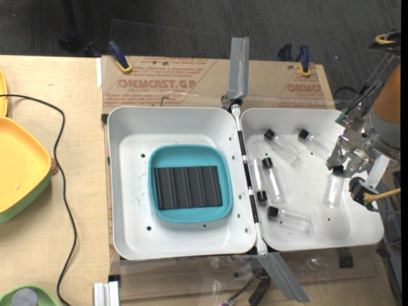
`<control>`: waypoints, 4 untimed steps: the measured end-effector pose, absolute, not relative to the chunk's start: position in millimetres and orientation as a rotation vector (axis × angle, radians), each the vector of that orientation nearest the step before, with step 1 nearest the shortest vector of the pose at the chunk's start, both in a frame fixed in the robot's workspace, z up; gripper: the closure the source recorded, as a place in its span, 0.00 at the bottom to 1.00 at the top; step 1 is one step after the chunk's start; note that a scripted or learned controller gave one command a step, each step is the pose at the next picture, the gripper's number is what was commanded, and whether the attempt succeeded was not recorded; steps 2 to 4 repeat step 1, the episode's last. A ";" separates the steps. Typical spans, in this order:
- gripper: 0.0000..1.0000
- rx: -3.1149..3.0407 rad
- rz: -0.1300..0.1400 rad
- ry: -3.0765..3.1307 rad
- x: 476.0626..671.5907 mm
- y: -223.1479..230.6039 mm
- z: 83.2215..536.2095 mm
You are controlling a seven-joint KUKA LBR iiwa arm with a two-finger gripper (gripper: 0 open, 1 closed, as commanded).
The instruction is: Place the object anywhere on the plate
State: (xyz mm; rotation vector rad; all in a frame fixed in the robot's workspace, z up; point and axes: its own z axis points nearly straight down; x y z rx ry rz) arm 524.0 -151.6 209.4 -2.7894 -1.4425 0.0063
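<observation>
Presently listed, item by item. Pincer [338, 168]: at the right side of the right bin [319, 234], low over its floor, hung from a grey arm [382, 116]; whether it is spread or pressed together cannot be told. Clear vial [332, 190], black cap not discernible: just below the pincer tip, upright-lying on the bin floor, contact with the pincer unclear. Vial with black cap [310, 140]: up and left of the pincer, near. Vial with black cap [281, 143]: further left, tilted. Two vials [272, 179] lying lengthwise: well left of the pincer, by the bin's inner wall. Vial [290, 218]: down and left, near the bin's front. Teal plate [189, 183], rectangular, with dark ribbed centre: far left of the pincer, in the left bin [127, 171]. Yellow dish [19, 171]: on the table [51, 247], at the far left edge.
</observation>
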 end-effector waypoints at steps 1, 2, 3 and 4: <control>0.00 -2.789 0.006 -1.443 524.0 -151.6 209.4; 0.00 -2.789 0.006 -1.443 524.0 -151.6 209.4; 0.00 -2.789 0.006 -1.443 524.0 -151.6 209.4; 0.00 -2.789 0.006 -1.443 524.0 -151.6 209.4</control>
